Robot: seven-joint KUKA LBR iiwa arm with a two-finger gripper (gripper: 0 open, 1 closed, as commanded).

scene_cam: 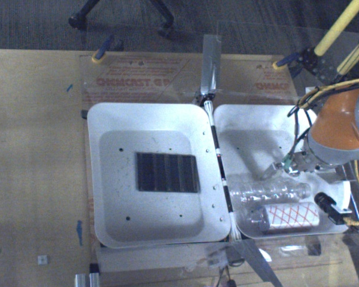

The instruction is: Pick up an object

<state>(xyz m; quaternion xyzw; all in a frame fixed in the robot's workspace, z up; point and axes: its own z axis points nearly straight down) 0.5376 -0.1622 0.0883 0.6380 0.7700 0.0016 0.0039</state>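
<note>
Down low over the right bin (251,121), just past its middle, with the gripper (290,165) — grey arm (332,151) in from the right edge, orange band above the wrist. Impossible to tell how far open from up here, and nothing seen in its hold. Just beside the tip, toward the near edge: a clear plastic bottle (274,192), lying on its side. Right beside that, along the bin's near wall, a red-and-white checked package (290,216). Over in the left bin (102,160), dead centre, a dark ridged panel (167,172), lying flat — well apart from the gripper.
</note>
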